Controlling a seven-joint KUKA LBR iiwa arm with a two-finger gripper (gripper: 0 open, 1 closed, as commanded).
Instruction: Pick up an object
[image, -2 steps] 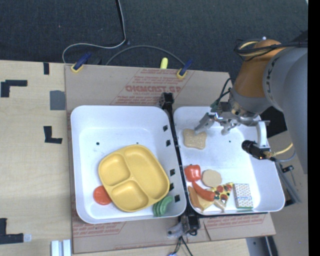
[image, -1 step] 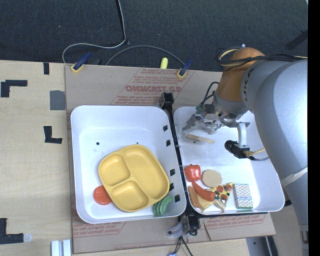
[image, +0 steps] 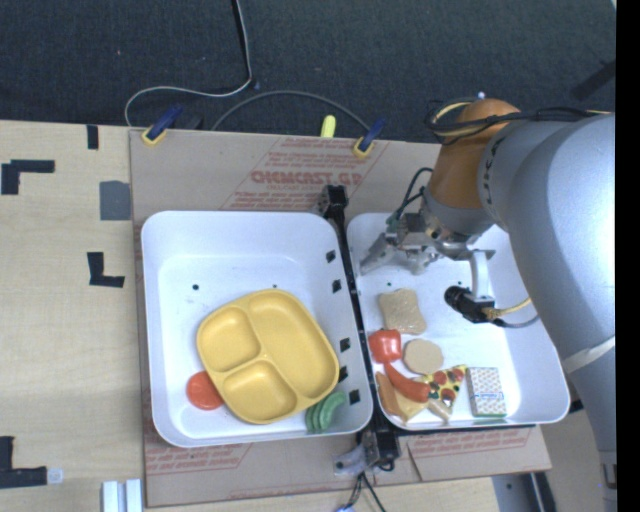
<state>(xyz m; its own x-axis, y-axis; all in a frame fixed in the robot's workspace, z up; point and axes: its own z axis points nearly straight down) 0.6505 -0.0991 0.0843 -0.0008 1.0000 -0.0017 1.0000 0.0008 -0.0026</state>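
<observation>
In the right white bin (image: 530, 350), a cluster of toy food lies along the near edge. An orange wedge (image: 392, 402) sits by the near-left corner. A red sausage-shaped piece (image: 405, 383) rests against it, and a pizza slice with coloured toppings (image: 446, 386) touches that piece on its right. A small pale rectangular box with a speckled face (image: 486, 390) lies just beside the pizza slice, toward the near-right corner. A little farther in, a red round tomato-like piece (image: 386, 346) sits close to the left wall, with a tan round disc (image: 423, 355) just beside it. Beyond these, a tan square bread slice (image: 401, 311) lies flat near the left wall.

In the left white bin (image: 180, 260), a green ridged piece (image: 325, 410) sits in the near-right corner. An orange-red round piece (image: 203, 390) lies by the near-left corner, partly under the rim of a yellow three-compartment plastic plate (image: 265, 352) that covers the middle of that bin.

The gripper (image: 405, 250) hangs over the far-left part of the right bin. It is just beyond the bread slice and apart from it. Whether it is released or clenched cannot be told.

Both bins rest on a brown cardboard sheet (image: 290, 175), whose far edge carries a yellow clamp (image: 327, 127) and a blue clamp (image: 371, 133).
</observation>
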